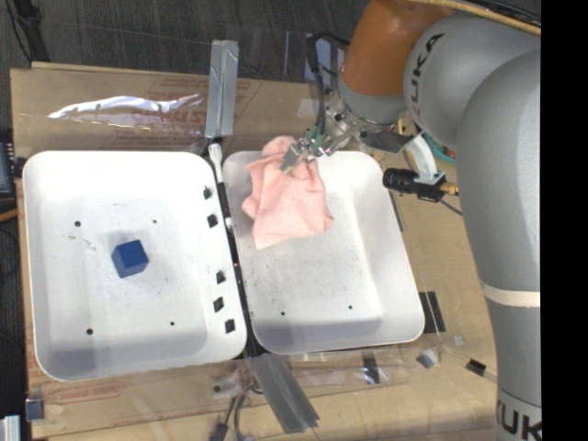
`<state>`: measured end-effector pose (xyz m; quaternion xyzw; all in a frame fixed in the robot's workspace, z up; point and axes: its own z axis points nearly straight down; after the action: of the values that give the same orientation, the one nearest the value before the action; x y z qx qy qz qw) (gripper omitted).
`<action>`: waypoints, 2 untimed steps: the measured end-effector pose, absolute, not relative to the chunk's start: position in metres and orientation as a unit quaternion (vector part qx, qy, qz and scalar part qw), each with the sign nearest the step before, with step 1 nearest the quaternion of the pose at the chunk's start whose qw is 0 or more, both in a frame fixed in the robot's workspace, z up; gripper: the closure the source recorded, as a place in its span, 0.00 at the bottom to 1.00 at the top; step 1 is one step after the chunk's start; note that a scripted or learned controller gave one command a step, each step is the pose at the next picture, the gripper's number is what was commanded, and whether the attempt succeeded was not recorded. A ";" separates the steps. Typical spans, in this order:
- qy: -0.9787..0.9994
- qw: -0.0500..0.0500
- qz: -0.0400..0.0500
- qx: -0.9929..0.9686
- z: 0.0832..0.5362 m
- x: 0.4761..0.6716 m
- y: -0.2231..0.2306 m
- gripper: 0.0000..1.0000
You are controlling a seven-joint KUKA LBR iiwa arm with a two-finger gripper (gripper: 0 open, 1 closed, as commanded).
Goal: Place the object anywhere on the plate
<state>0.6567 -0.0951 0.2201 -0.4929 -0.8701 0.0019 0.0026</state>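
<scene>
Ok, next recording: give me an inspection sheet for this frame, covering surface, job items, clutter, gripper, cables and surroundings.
Surface: bench covered in brown cardboard, bearing two shallow white bins side by side.
Job's things: pink cloth bunched at the far end of the right bin; blue cube in the left bin. No plate seen.
Clutter: crumpled clear plastic on the cardboard behind the left bin.
Gripper: gripper at the cloth's upper edge, with fabric pinched between its fingers.
Cables: thin wires near the bench's front edge.
Surroundings: dark floor behind the bench.
</scene>
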 end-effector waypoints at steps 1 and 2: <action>-0.871 0.002 0.001 -0.491 0.229 0.657 -0.094 1.00; -0.952 0.003 0.001 -0.305 0.220 0.629 -0.052 1.00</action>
<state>0.6293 -0.0523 0.2201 -0.3051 -0.9523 0.0012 0.0030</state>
